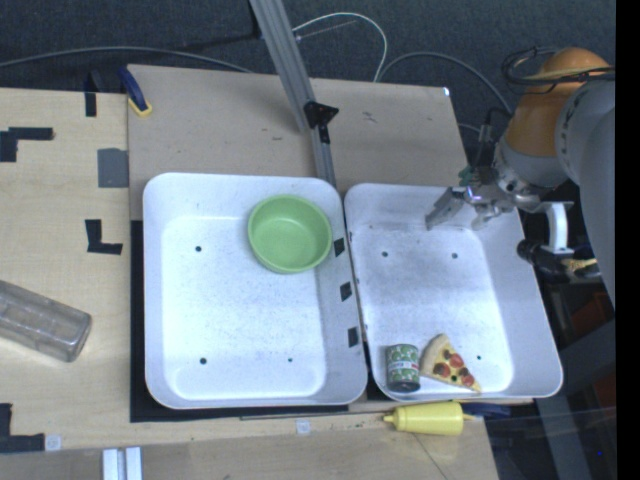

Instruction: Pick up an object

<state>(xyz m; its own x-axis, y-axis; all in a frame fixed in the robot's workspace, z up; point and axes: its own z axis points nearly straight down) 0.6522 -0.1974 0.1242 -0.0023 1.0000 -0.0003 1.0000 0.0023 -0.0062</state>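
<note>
A green bowl (289, 233) sits at the back of the left bin (190, 298). In the right bin (450, 288) a small green can (402, 365) stands at the front, with a pizza-slice toy (449, 363) just to its right. My gripper (463, 208) hovers over the back right corner of the right bin, far from the can and the pizza slice. Its fingers spread apart and nothing is between them.
A yellow mustard bottle (432, 418) lies on the bench just in front of the right bin. A clear plastic cylinder (38, 320) rests on the bench at the far left. A grey metal pole (290, 58) slants across the back towards the bins' shared edge.
</note>
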